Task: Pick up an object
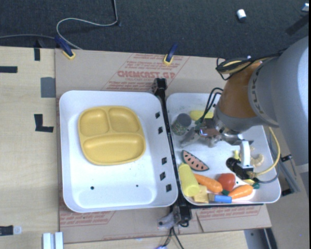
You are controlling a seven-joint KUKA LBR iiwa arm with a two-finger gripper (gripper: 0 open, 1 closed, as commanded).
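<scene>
My gripper (196,133) is low in the upper middle of the right bin (272,191), under the grey arm with its orange band. Just to its left, and close to it, lies a grey rounded object (182,121). A yellow piece (198,114) shows just above the gripper, partly hidden by the arm. Below the gripper lies a watermelon slice (195,161). Along the bin's front are a yellow cylinder (187,177), a carrot (208,181), a red tomato (226,181), an orange piece (242,191) and a small blue piece (222,198).
The left bin (72,191) holds a yellow divided plate (112,135) in its upper half. A black divider (166,139) runs between the bins. The arm covers the right bin's upper right part. Cardboard lies under both bins.
</scene>
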